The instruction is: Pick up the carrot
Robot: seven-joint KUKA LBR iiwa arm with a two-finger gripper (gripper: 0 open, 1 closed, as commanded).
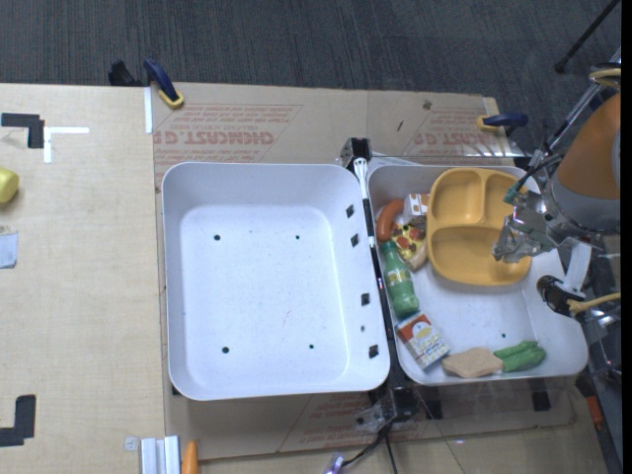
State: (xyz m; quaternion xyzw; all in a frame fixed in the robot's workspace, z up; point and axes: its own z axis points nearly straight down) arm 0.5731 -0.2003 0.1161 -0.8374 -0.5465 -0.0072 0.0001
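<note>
Carrot (389,218): orange, lying at the left edge of the right bin (494,319), hard against the wall it shares with the left bin (262,186); part of it is tucked among neighbouring items.
Neighbours: a green bottle (400,279) just below it, a small printed packet (409,237) touching its right side, the yellow divided plate (478,227) near to the right.
Jaws (513,243): over the plate's right rim, well apart from the carrot; whether they are open or closed I cannot tell from this angle.
Handling: probably a light, stiff toy with a smooth skin that may slip; it tapers, so the thicker middle gives the surest hold.
Grip: across the width, at the exposed upper part.
Risk: the bin wall leaves little room for a finger on the left side, and the packet may be caught along with it.
Worktop (79,294): a yellow object (6,186) at the far left, irrelevant here.
</note>
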